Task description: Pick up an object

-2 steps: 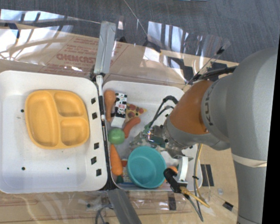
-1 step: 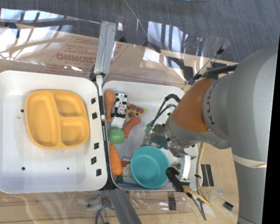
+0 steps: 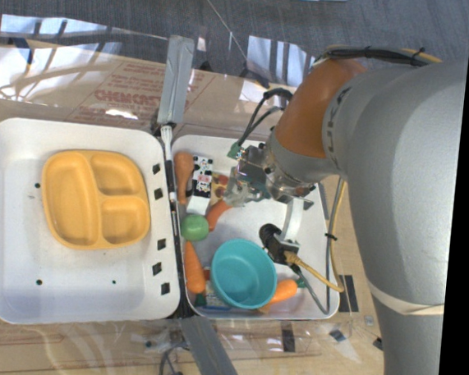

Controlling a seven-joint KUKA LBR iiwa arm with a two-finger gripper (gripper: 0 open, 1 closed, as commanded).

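My gripper (image 3: 238, 188) hangs low over the back of the right bin (image 3: 309, 309), its metal tip among the objects there. Just below its tip lies a small orange carrot (image 3: 216, 213). To its left are a black-and-white patterned piece (image 3: 203, 175) and a brownish-orange sausage shape (image 3: 184, 172). A green ball (image 3: 196, 228) rests by the bin's left wall. In the front of that bin stands a teal bowl (image 3: 243, 273), with another carrot (image 3: 194, 268) to its left and a third carrot (image 3: 285, 292) at its right. I see nothing lifted.
The left bin (image 3: 10, 285) holds a yellow divided plate (image 3: 96, 198). A grey divider bar (image 3: 175, 86) runs up between the bins. The arm's big grey body covers the right side of the view. Cardboard lies behind the bins.
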